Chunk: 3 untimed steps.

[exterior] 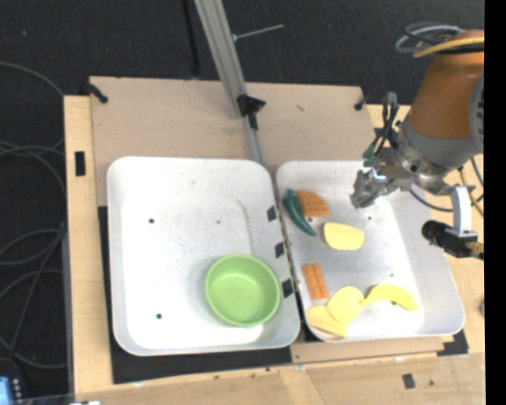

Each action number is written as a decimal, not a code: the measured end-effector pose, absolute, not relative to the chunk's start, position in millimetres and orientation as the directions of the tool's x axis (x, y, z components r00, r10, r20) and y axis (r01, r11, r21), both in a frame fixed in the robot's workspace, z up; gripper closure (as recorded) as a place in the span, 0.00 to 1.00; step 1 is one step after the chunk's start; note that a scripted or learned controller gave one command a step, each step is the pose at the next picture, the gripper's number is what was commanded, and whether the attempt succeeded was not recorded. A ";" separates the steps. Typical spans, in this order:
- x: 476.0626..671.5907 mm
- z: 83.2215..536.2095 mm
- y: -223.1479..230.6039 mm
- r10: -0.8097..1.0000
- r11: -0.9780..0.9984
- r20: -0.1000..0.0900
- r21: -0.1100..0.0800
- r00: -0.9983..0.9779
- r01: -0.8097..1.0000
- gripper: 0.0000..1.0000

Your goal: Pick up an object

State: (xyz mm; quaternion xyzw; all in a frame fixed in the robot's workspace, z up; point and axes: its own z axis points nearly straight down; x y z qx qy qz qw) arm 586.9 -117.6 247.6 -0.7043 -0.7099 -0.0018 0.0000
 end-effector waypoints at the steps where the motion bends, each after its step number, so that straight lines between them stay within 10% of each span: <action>1: 578.9 237.0 -64.2 1.000 0.006 0.001 0.000 -0.006 1.000 1.00; 3: 557.5 235.0 54.2 1.000 0.008 0.001 -0.001 -0.008 1.000 1.00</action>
